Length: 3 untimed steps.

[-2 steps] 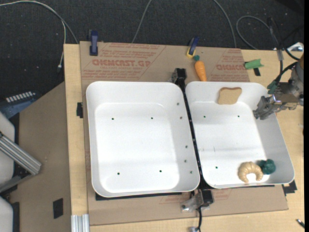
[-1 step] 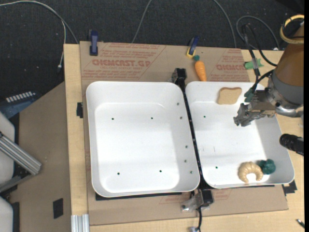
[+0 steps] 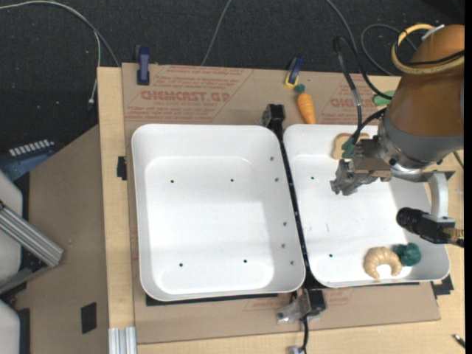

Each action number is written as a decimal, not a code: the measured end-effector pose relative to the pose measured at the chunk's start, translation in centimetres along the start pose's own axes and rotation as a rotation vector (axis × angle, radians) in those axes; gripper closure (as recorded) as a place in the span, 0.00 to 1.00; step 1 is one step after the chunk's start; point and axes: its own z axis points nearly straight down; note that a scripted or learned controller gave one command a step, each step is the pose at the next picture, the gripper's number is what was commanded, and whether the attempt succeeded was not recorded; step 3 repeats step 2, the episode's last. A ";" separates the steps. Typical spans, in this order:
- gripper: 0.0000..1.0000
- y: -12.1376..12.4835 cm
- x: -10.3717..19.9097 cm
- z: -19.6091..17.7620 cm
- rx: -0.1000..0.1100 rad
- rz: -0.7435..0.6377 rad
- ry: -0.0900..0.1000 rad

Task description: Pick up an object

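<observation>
Cardboard-covered table (image 3: 206, 87) carries two white bins. Gripper (image 3: 344, 184) hangs low over right bin (image 3: 346, 227), finger gap indiscernible. Croissant (image 3: 383, 261) beside teal object (image 3: 408, 254), near front corner. Carrot (image 3: 305, 106) outside, behind bins.

Two bins side by side on a board (image 3: 192, 87) laid on the counter (image 3: 59, 198): left bin (image 3: 214, 212), right bin (image 3: 346, 220), rims touching along the middle. In the right bin's near right corner, a croissant (image 3: 383, 262), with a small ball (image 3: 408, 254) just beside it on the right. At the right bin's far edge, a biscuit (image 3: 342, 145), partly behind the arm (image 3: 428, 102). Behind the right bin, on the board, a carrot (image 3: 305, 107). Gripper (image 3: 345, 183) above the right bin's middle, well apart from the croissant. Cables (image 3: 243, 6) behind the board.
</observation>
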 end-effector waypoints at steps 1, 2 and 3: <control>1.00 0.1 5.6 1.6 0.002 0.000 0.000; 1.00 -1.6 10.7 2.0 0.001 0.001 -0.001; 1.00 -1.6 10.7 2.0 0.001 0.001 -0.001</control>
